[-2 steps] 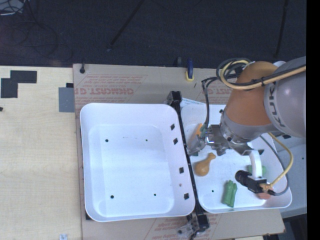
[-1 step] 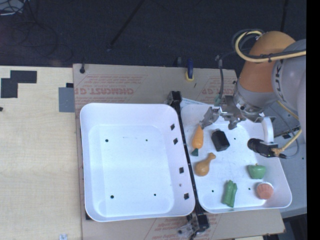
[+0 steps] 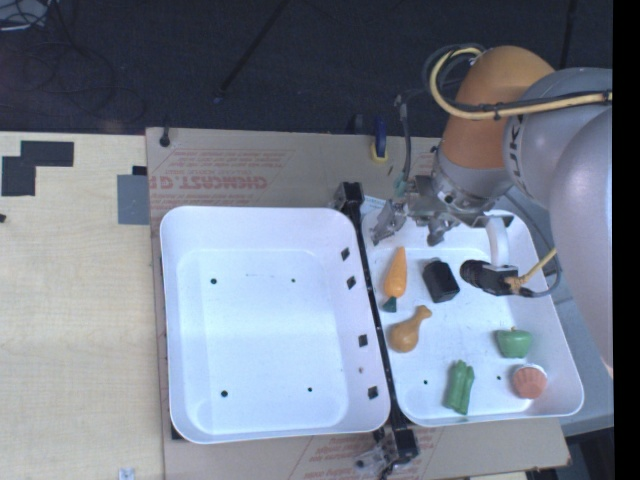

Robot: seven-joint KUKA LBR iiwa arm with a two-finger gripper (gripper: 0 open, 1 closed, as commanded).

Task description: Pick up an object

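Six small objects lie in the right bin (image 3: 560, 388): an orange carrot (image 3: 397, 271), a black block (image 3: 440, 280), a tan drumstick (image 3: 408, 330), a green pepper (image 3: 514, 343), a green ridged piece (image 3: 459, 386) and a reddish round piece (image 3: 529, 381). The gripper (image 3: 412, 226) hangs over the bin's far end with its fingers spread and nothing between them (the carrot and block are nearest). I judge this the approach step; next it must descend squarely over one object and close.
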